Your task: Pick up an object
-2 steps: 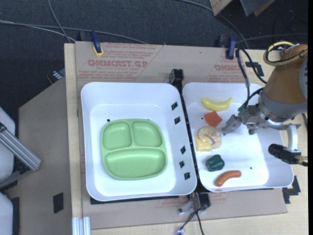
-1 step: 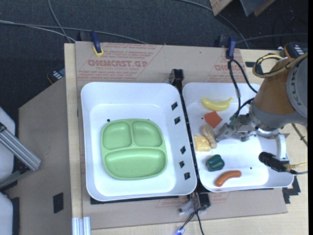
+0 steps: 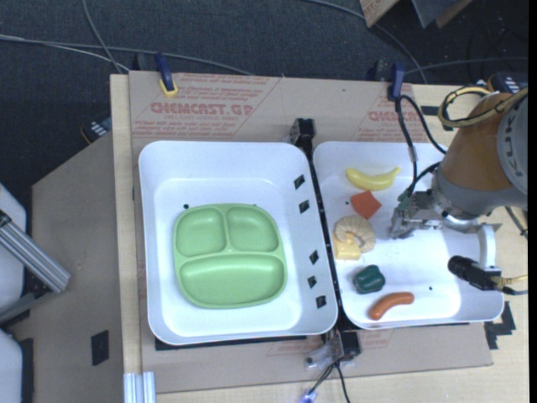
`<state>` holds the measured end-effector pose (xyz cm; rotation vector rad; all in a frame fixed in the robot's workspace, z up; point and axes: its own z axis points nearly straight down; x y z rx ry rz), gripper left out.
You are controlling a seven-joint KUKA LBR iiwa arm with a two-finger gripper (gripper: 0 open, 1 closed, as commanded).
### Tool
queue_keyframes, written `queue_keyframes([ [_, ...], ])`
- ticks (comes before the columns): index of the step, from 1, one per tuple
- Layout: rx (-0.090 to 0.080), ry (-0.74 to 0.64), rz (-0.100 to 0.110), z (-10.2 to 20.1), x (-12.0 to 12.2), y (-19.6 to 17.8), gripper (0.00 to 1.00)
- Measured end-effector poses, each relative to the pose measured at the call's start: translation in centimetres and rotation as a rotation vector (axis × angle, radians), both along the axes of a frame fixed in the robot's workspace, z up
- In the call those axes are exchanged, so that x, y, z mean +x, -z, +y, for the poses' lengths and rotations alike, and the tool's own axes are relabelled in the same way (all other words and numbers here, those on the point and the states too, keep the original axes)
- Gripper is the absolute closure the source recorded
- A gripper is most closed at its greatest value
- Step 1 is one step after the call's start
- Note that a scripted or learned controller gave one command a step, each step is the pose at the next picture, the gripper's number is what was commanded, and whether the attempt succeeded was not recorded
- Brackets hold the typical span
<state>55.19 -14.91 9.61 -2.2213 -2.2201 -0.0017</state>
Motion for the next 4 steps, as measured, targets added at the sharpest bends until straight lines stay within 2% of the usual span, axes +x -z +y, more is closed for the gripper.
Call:
queue_keyframes([
  [3,-0.003,-0.002,-0.007,-1.3,-0.9,-16.8,1.0],
  [4,0.002,-0.007,0.003,4.4,-1.1,-15.2,1.0],
])
